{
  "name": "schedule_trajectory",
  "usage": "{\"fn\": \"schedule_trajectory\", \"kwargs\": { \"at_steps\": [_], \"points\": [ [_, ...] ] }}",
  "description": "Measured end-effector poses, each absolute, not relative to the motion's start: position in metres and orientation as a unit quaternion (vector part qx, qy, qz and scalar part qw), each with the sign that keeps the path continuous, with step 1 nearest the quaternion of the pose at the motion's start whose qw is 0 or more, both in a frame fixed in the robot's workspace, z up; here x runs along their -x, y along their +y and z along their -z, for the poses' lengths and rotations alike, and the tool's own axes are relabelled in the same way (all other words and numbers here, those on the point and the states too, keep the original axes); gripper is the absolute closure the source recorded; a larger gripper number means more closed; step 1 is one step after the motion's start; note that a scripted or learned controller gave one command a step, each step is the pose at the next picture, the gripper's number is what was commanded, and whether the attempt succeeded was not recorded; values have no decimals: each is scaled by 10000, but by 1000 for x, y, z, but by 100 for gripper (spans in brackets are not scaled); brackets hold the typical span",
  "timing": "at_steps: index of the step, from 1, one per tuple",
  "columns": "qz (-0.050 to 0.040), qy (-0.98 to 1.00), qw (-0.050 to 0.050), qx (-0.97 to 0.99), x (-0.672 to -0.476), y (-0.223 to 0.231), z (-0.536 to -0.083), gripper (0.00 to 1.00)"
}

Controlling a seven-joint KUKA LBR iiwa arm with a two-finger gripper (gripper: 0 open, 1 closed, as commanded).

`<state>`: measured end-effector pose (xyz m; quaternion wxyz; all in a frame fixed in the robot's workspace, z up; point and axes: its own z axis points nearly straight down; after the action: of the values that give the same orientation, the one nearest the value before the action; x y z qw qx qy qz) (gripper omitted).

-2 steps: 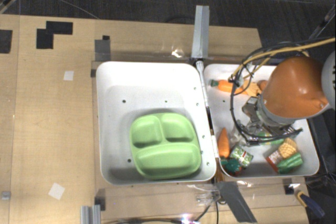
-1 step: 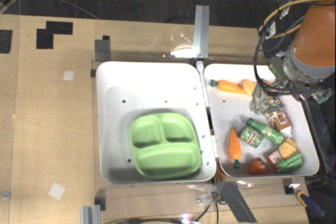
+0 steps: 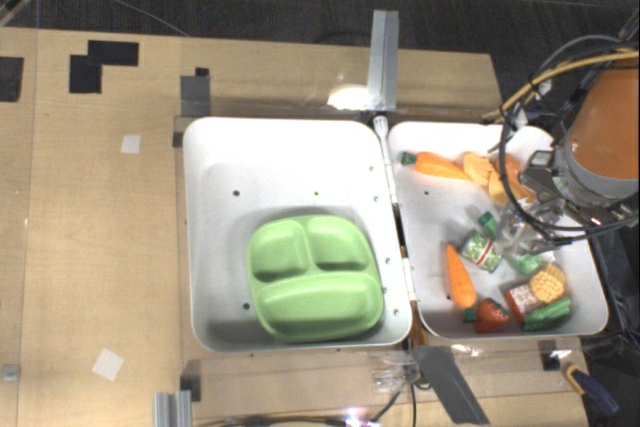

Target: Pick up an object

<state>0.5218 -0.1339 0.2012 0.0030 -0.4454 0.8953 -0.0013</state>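
Two shallow white plastic bins sit side by side on a pale wooden bench [image 3: 90, 245]. Left bin [image 3: 220, 165]: holds a light green plastic tray with three compartments [image 3: 315, 277], lying toward the near right part of the bin floor, apart from the walls.

Right bin [image 3: 430, 205]: a scatter of small toy foods. An orange plastic carrot with a green tip [image 3: 435, 165] lies near the far wall, pointing left. Beside it, to the right, an orange-yellow lumpy piece [image 3: 485, 171], partly behind cables. A second orange carrot [image 3: 459, 277] lies lengthwise toward the near wall. A small green-and-white printed packet [image 3: 481, 251] sits just right of that carrot's upper end. At the near right corner: a red rounded piece [image 3: 491, 314], a red-and-white little carton [image 3: 522, 299], a yellow waffle-textured piece [image 3: 547, 284] and a dark green piece [image 3: 546, 313], all clustered close together.

The grey arm with its orange band [image 3: 610, 130] comes in from the right, above the right bin. Its two-finger gripper [image 3: 520, 237] hangs low over the bin's middle, just right of the packet. Cables and blur obscure the tips; whether the fingers are spread or closed cannot be told, and nothing is visibly between them.
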Motion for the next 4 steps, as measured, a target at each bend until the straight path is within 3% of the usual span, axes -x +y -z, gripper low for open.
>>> {"fn": "schedule_trajectory", "kwargs": {
  "at_steps": [1,2,3,4],
  "points": [
    [16,8950,39,4461,-522,-133,-202,0],
    [40,9164,78,4001,-530,-97,-91,0],
    [60,9152,169,4026,-535,-94,-105,100],
    [19,9550,75,2964,-575,-48,-241,100]
  ]
}}
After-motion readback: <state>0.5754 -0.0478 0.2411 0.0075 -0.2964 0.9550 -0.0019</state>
